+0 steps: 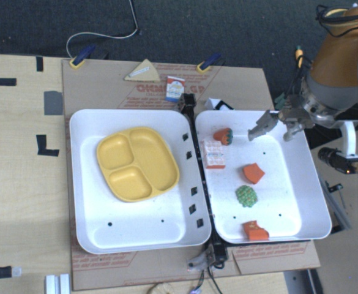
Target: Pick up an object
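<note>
Approach stage of a pick. The gripper [275,127] hangs over the far edge of the right bin [301,182], its fingers [261,127] spread apart with nothing between them. Candidate objects lie in this bin: strawberry [223,136] nearest, then card [213,154], orange block [253,173], green ball [246,196] and red block [255,231]. The left bin [87,182] bears a yellow tray [136,163]. A sound grasp likely means centring over one isolated object, the strawberry being nearest, and descending straight before closing.
</note>
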